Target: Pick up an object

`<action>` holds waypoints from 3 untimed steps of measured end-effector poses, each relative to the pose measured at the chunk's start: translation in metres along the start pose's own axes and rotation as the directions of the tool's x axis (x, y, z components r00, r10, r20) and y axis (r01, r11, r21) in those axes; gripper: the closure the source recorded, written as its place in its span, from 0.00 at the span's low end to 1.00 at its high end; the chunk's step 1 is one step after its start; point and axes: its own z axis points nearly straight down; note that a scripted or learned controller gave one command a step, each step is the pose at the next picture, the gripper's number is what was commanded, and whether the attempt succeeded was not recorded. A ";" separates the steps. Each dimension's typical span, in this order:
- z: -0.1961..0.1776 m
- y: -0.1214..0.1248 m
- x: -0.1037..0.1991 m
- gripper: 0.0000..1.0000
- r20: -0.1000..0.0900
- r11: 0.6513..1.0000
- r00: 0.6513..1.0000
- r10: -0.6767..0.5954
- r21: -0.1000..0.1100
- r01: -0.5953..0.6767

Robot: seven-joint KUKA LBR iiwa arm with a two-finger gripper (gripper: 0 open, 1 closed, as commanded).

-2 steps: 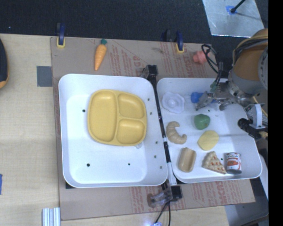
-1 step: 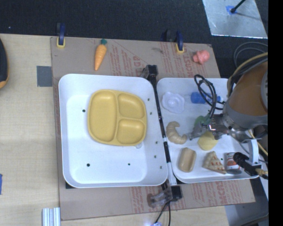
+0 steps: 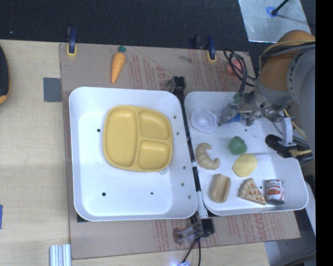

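Toy foods lie in the right bin (image 3: 299,201), all below the tool (image 3: 241,115) in the picture. The tool hangs over the top part of this bin, at the end of the grey arm (image 3: 297,76) with its orange band. Nobody can tell from here if the tool is wide or narrow, and no toy can be seen in it.

Just to the left of the tool sits a clear little cup (image 3: 203,119). A bit below the tool is a green ball (image 3: 237,145). Under that ball is a yellow lemon (image 3: 245,164). Left of the lemon lies a tan croissant (image 3: 206,156). Lower down rests a bread roll (image 3: 220,187), with a pizza slice (image 3: 251,192) next to it and a small red can (image 3: 274,192) touching the slice, furthest from the tool.

Far to the left of the tool is the left bin (image 3: 89,198). A yellow plate (image 3: 137,137) with three parts lies in it. An orange carrot (image 3: 117,65) lies on the table (image 3: 28,165) outside the bins, up and far left of the tool.
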 end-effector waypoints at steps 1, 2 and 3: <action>0.001 -0.059 0.003 0.00 -0.004 1.000 1.000 0.005 0.016 -0.005; -0.010 -0.056 0.002 1.00 -0.002 1.000 1.000 0.001 0.012 -0.001; -0.106 -0.048 0.091 1.00 -0.005 1.000 1.000 -0.004 0.002 0.004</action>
